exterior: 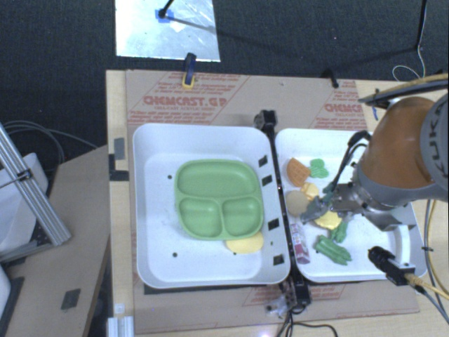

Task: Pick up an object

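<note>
Hanging low in the right bin (414, 255), the gripper (324, 210) is seen over a yellow toy (328, 221); jaw state cannot be told

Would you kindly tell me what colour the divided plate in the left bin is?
The divided plate is pale green, seen clearly in the camera view.

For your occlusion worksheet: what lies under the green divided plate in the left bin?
A yellow object pokes out from beneath the near edge of the green divided plate, resting on the left bin. How far it reaches under the plate is covered, as is anything else there.
</note>
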Robot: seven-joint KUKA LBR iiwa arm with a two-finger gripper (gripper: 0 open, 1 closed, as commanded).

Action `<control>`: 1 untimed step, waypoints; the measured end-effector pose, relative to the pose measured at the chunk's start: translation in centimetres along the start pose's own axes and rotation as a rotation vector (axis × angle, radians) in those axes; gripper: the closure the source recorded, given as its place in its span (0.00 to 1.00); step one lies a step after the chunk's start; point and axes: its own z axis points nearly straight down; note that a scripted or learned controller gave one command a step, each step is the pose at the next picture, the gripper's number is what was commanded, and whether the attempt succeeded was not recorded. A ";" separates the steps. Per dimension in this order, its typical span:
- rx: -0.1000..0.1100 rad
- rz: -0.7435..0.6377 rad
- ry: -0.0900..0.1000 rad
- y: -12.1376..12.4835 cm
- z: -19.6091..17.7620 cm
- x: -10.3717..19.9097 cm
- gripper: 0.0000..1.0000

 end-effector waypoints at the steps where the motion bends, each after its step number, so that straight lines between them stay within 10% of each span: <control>1: -0.018 0.012 -0.009 0.4 9.8 -4.0 0.00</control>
